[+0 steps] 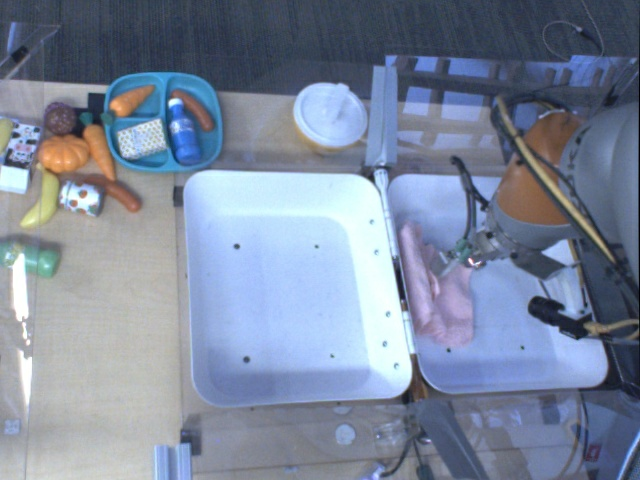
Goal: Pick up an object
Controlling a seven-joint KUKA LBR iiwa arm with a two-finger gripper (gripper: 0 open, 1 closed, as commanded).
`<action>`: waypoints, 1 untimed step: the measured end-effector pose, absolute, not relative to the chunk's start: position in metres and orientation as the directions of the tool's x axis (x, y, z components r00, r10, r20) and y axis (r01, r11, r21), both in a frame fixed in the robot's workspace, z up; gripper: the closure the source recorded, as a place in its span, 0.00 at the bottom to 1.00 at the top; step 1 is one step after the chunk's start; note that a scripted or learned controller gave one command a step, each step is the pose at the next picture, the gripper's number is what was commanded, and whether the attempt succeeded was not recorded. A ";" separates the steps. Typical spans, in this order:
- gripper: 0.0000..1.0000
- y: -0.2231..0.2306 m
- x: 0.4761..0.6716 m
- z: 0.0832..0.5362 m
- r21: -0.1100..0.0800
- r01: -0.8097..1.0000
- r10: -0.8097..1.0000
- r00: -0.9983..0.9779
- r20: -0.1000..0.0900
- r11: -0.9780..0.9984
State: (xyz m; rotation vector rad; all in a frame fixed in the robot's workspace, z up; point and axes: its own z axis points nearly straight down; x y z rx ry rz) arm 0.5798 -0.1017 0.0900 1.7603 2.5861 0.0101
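A crumpled pink cloth (436, 290) lies along the left wall of the right white bin (520, 363). The grey arm with its orange band (530, 193) reaches in from the right, and my gripper (466, 259) is low over the bin, right at the cloth's upper right edge. The tip overlaps the cloth there, and I cannot make out whether it touches the fabric.
The left white bin (290, 288) sits beside the right one. Outside the bins, a white lidded cup (331, 115) stands at the back, and a blue divided plate (163, 121) with toy food sits at the far left among loose toy vegetables (75, 158).
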 end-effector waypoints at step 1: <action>0.00 -0.122 0.525 0.091 0.012 0.896 0.896 -0.444 -0.009 0.444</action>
